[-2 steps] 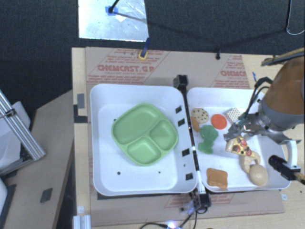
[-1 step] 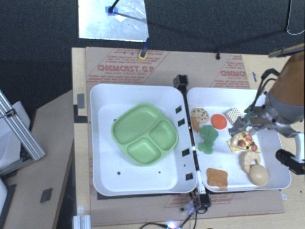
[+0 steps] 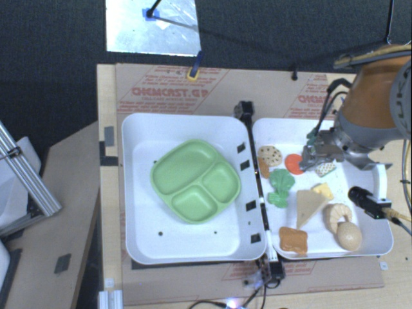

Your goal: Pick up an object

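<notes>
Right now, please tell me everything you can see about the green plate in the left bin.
The green plate is pale green and looks like smooth plastic. It is a rounded square, turned at an angle to the bin walls, and has three compartments: one large toward the back and two smaller toward the front. It lies flat, right side up, near the middle of the left bin, resting on the white floor. Nothing lies in it, and nothing else touches it.
</notes>
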You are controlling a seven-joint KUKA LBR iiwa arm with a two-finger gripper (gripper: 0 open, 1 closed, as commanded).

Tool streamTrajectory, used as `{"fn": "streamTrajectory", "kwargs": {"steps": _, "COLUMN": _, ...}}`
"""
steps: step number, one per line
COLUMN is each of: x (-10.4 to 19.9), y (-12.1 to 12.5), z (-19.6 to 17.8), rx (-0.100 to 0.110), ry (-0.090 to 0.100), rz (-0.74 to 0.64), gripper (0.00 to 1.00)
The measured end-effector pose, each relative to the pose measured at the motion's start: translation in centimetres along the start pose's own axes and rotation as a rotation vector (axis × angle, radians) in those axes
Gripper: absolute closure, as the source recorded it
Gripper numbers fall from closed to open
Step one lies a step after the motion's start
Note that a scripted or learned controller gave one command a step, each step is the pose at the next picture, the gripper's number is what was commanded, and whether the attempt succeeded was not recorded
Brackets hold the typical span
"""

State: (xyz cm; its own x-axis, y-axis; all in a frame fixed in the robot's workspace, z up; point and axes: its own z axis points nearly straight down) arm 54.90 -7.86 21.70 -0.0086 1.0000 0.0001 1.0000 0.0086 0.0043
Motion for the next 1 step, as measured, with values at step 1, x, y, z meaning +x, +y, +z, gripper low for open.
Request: {"fn": "streamTrajectory", "kwargs": {"steps": 1, "x": 3.08, "y": 3.57, "z": -1.35, "rx": -0.002, "ry": 0.000, "rz": 0.000, "gripper": 1.00}}
